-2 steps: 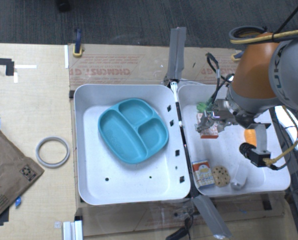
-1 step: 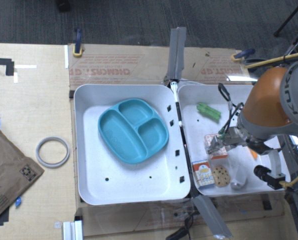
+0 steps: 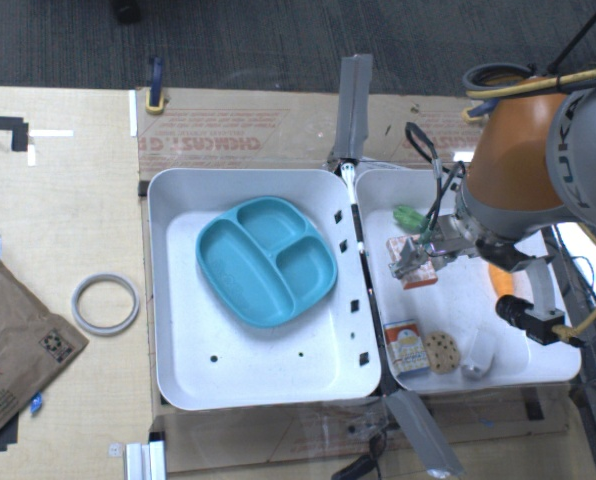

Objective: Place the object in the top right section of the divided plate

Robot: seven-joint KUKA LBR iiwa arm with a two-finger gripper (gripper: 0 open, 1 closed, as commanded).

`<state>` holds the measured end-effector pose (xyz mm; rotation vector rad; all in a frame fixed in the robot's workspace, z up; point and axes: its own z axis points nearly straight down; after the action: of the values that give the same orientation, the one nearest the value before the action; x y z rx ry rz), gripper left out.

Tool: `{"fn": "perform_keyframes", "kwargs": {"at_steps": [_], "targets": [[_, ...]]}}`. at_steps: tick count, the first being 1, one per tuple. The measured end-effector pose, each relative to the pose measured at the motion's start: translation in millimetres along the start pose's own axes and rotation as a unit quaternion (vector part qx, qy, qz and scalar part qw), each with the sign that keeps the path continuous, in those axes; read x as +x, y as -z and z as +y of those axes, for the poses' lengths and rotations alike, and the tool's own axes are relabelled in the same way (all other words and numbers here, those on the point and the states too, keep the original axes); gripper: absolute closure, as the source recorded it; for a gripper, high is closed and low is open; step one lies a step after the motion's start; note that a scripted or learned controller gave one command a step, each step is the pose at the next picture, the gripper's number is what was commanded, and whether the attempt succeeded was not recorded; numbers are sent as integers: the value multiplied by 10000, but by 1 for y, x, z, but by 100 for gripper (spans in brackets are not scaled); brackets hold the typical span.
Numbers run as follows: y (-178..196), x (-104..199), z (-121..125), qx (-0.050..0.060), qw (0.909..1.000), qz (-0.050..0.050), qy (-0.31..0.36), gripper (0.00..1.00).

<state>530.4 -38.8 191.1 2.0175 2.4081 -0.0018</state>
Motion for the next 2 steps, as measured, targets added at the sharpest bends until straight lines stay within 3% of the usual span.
{"fn": "perform_keyframes", "kwargs": {"at_steps": [1,2], "targets": [[0,20,-36,13,9990,6,453,100],[-1,78,10,12,10000,-3,68,100]]}}
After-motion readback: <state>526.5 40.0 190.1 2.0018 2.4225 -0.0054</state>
